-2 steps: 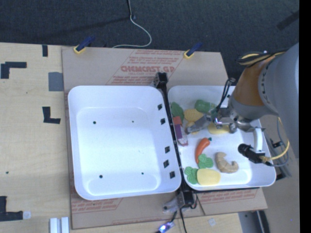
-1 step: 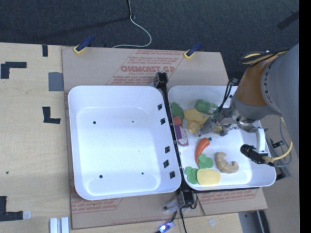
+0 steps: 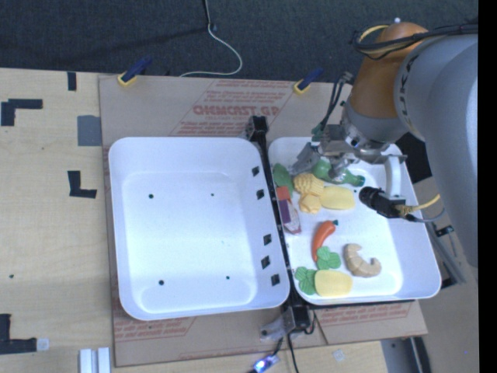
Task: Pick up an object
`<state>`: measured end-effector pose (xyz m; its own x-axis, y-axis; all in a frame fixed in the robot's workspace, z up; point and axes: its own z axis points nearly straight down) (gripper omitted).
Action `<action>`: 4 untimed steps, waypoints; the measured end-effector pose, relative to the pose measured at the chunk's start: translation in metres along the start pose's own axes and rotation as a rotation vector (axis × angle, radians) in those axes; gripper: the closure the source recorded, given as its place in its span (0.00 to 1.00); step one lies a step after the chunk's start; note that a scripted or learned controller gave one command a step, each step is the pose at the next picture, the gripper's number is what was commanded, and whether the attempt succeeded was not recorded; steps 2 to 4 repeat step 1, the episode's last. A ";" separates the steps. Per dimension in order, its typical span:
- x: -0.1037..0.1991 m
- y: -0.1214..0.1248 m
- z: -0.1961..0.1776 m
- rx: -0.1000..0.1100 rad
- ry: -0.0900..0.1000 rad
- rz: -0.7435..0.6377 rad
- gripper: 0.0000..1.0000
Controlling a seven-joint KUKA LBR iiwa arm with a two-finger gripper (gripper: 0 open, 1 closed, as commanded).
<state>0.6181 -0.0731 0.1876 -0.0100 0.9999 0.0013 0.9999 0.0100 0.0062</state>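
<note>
Camera view: hand (image 3: 330,162) low over toy pile (image 3: 318,193) at right bin (image 3: 415,274) far edge; grip state cannot tell. Nothing lifted; pick not yet done.

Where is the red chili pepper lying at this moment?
In the camera view, the red chili pepper lies near the middle of the right bin, below the yellow pieces and just above the green piece.

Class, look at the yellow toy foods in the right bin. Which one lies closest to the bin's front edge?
The yellow piece at the front, beside the green toy. The other yellow pieces lie farther back, near the hand.
</note>
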 end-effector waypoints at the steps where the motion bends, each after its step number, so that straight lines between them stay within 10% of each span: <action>1: 0.075 -0.023 0.007 0.014 0.001 0.002 1.00; 4: 0.075 -0.023 0.007 0.014 0.001 0.002 1.00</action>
